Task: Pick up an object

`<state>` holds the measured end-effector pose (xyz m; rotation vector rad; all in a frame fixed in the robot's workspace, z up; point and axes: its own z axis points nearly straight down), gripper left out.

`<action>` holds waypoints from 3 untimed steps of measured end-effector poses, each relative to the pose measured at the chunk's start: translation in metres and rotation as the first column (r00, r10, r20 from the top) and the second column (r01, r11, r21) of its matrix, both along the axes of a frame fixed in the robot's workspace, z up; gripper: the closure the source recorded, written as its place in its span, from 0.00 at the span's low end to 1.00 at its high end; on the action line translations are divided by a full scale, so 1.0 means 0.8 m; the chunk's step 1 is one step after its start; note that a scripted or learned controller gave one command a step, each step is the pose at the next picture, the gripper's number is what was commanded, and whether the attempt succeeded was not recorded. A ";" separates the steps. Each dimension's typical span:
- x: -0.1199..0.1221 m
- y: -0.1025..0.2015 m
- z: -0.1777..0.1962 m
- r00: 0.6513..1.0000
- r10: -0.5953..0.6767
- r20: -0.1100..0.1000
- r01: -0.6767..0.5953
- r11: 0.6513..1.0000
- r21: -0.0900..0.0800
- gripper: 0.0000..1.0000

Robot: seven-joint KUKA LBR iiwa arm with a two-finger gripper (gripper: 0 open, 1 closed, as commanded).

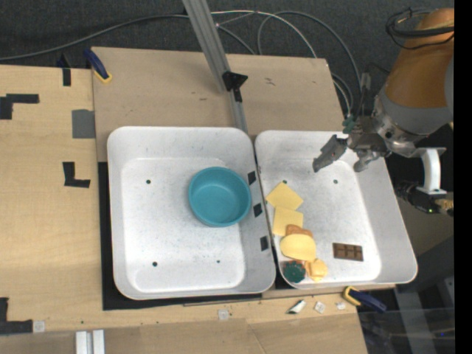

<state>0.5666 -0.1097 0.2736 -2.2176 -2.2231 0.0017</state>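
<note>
Bowl (218, 196) in left bin (133, 198); food pieces (295, 227) in right bin (383, 220).

A single camera hangs above the bench (44, 198) and looks down on it at a slant, so the far edge of the bench sits near the top of the frame and the near edge at the bottom. Both white bins fall inside the frame, the left bin (133, 153) about at centre and the right bin (383, 234) toward the right side. The arm (420, 65) enters from the right edge. The camera stands far enough back to take in dark floor beyond the bench, and it seems fixed to a mount.
</note>
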 end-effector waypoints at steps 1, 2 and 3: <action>0.000 0.000 0.000 1.000 0.000 0.000 0.000 1.000 0.000 0.00; 0.004 0.001 -0.055 1.000 -0.001 -0.004 0.001 1.000 -0.001 0.00; 0.006 0.013 -0.126 1.000 -0.001 -0.006 0.001 1.000 0.000 0.00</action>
